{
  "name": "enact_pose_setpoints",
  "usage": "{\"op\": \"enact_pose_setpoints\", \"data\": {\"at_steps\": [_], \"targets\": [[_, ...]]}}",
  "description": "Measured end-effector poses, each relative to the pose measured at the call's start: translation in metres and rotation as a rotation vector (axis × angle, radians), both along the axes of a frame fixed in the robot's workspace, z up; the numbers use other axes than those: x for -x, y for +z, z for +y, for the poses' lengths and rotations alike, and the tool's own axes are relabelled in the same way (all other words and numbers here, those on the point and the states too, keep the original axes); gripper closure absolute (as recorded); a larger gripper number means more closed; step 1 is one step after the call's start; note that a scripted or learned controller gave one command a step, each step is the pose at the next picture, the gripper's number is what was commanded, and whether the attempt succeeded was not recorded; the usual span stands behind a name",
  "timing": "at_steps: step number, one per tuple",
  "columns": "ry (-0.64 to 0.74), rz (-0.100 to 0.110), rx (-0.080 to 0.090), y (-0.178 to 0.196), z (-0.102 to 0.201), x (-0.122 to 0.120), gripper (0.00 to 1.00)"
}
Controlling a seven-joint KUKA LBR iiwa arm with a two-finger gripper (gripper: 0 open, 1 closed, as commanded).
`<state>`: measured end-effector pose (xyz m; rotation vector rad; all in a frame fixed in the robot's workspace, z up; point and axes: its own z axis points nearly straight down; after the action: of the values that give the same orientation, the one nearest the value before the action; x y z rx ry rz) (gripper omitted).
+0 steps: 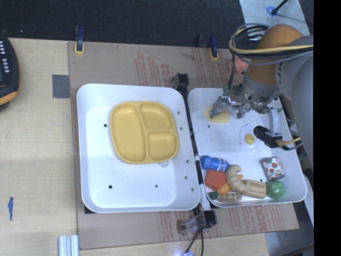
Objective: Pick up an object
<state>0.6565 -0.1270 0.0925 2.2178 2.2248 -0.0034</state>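
Observation:
My gripper (pixel 226 108) hangs over the far left part of the right bin (pixel 298 167), reaching in from the right. A small pale yellow piece (pixel 220 118) lies right under it, partly covered by the gripper, and whether the two touch cannot be made out. Loose things fill the same bin: a toy fried egg (pixel 249 140) in the middle, a blue bottle (pixel 214 162), a red-orange block (pixel 215 179), a tan wooden piece (pixel 248 187), a green ball (pixel 275 189) and a small can (pixel 272 168) along the near side.
The left bin (pixel 96 185) holds a yellow divided plate (pixel 144 131). A ridge with clips (pixel 191 137) separates the two bins. A dark device (pixel 7 71) sits at the bench's far left edge.

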Motion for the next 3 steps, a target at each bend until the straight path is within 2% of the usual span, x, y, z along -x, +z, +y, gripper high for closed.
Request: {"op": "enact_pose_setpoints", "data": {"at_steps": [1, 2, 3], "targets": [[0.004, 0.004, -0.001, 0.000, 0.026, 0.000, 0.00], [0.005, 0.004, 0.000, 0.011, 0.024, 0.000, 1.00], [0.005, 0.004, 0.000, 0.011, 0.024, 0.000, 0.00]]}}
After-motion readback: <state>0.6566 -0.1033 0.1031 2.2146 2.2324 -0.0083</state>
